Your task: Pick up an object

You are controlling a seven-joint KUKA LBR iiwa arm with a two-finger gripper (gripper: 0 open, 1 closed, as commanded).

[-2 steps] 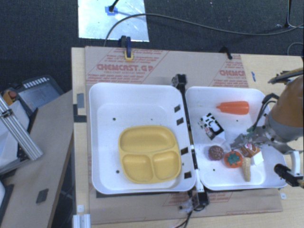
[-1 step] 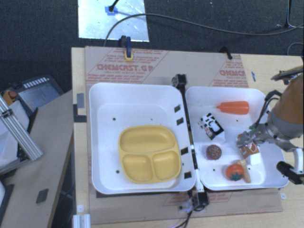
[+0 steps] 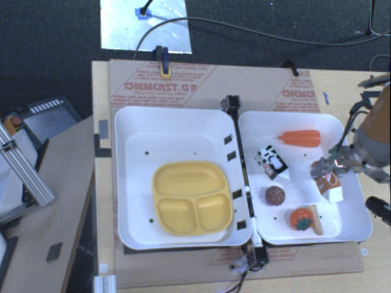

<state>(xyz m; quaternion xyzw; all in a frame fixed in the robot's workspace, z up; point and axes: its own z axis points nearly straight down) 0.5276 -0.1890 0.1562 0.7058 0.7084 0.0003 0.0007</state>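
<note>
My pincer (image 3: 327, 171) over right bin (image 3: 354, 224).
Low above brown-white block (image 3: 332, 187) to grab it; finger gap: can't tell.

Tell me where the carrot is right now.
The carrot lies at the far end of the right bin, beyond the black-and-white block.

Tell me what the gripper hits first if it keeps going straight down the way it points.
Likely the small brown-and-white block directly beneath the gripper in the right bin; depth is unclear from above.
</note>
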